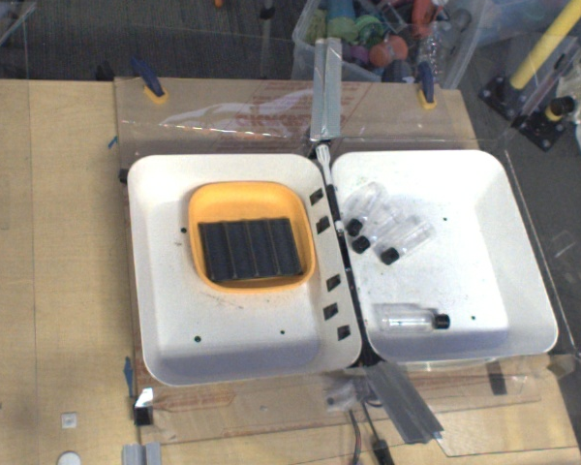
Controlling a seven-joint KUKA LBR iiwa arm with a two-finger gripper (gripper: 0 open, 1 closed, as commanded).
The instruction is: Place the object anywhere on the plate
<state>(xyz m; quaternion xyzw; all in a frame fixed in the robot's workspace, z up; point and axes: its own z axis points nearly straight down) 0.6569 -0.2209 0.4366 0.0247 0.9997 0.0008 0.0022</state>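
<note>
Biggest thing is the wooden bench point(48, 260), pale and matte, filling most of the frame. On it sit two shallow white plastic bins with rounded corners, side by side: the left bin point(160, 337) and the right bin point(484, 201), meeting at a seam down the middle of the frame.

In the left bin there's a squarish orange plate point(205, 206), smooth with a raised rim, and a dark ribbed rectangular block point(250, 250) lies flat on it.

The right bin has small clear plastic vials with black caps: a cluster of three point(387, 226) in its upper left, touching or nearly so, and one single vial point(412, 319) lying on its side lower down, well apart from the cluster.
</note>
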